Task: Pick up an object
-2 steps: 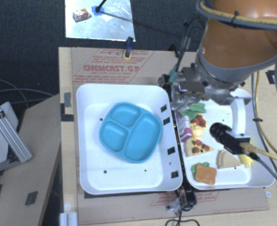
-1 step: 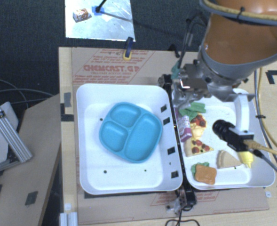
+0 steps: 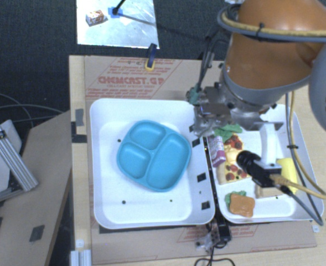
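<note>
Under the arm, the gripper [image 3: 210,111] hung over the right bin's [image 3: 301,148] far-left corner; its grip could not be told. Nearby lay a purple-labelled bottle [image 3: 216,150] and an orange toy [image 3: 242,204].

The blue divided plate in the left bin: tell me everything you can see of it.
The blue divided plastic plate is a rounded rectangle with three compartments, one long and two smaller, all bare. It looks smooth and matte. It lies flat and right way up, turned at a slant, near the middle of the left shallow white bin, with nothing touching it from above.
</note>
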`<action>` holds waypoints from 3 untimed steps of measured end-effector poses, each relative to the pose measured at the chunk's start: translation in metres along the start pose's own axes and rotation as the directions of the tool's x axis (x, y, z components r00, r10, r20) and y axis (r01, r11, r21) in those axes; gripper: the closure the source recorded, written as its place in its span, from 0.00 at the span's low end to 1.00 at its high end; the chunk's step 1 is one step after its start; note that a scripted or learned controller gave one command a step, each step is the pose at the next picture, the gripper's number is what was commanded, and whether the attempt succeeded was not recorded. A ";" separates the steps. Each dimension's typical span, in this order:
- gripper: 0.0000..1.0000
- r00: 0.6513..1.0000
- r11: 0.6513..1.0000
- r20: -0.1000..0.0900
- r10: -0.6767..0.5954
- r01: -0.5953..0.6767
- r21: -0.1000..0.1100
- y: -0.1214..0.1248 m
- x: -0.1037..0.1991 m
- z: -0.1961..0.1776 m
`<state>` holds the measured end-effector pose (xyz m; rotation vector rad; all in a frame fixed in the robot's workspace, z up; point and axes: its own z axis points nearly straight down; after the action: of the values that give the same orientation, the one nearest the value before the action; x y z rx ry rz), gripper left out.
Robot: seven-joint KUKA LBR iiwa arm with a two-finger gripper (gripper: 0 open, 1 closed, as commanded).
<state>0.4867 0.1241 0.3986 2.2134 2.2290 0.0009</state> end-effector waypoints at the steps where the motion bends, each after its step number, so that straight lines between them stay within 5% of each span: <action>1: 1.00 1.000 1.000 0.000 -0.007 0.007 -0.004 0.001 0.000 -0.012; 3: 1.00 1.000 1.000 0.000 -0.020 0.020 -0.008 0.002 0.000 -0.034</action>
<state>0.4888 0.1236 0.4326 2.1879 2.2467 0.0103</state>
